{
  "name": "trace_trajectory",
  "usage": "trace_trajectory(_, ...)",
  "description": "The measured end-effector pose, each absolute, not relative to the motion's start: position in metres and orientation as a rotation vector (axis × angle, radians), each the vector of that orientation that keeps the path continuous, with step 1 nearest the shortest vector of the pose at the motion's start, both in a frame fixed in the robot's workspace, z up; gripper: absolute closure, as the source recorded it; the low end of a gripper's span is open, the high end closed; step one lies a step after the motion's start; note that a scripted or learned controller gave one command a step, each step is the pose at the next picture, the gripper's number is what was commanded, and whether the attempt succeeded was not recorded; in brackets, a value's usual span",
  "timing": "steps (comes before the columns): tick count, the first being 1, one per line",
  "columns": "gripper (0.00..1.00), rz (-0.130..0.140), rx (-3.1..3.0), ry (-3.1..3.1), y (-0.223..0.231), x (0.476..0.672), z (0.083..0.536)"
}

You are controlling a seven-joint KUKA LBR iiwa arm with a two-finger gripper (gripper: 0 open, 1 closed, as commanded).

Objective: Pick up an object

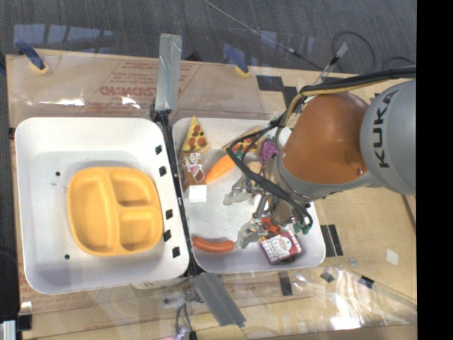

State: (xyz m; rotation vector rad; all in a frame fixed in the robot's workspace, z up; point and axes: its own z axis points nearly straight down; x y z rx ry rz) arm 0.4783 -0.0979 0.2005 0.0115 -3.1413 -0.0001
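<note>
The big grey arm (382,144) came in from the right side and bent down over the right bin (212,264). Its fat orange band (322,140) covered much of that bin's right half. Black and yellow cables (333,87) looped over the top of the band. Below the band, the gripper (265,207) pointed down into the bin, near its middle. It hung above the bin floor, with a metal finger (237,193) reaching out to the left. How far open the fingers were could not be told, and nothing could be seen held between them.

The left bin (32,147) sat touching the right bin's left wall. A yellow tray (113,210) with three parts lay in the middle of it.

The toys all lay in the right bin. A red packet (280,248) sat in the bin's near right corner, just below the gripper. A pizza slice (194,134) lay in the far left corner. A small card with a picture (193,167) lay just under the pizza. An orange carrot (221,167) lay beside the card, pointing toward the arm. A red sausage (212,244) lay by the near wall, left of the packet. A small white block (197,193) sat near the left wall, below the card.
</note>
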Motion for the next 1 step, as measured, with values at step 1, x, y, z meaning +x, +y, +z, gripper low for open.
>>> trace_trajectory(1, 0.00, -0.001, -0.314, -3.120, -0.1317, 0.6010, 0.1136)
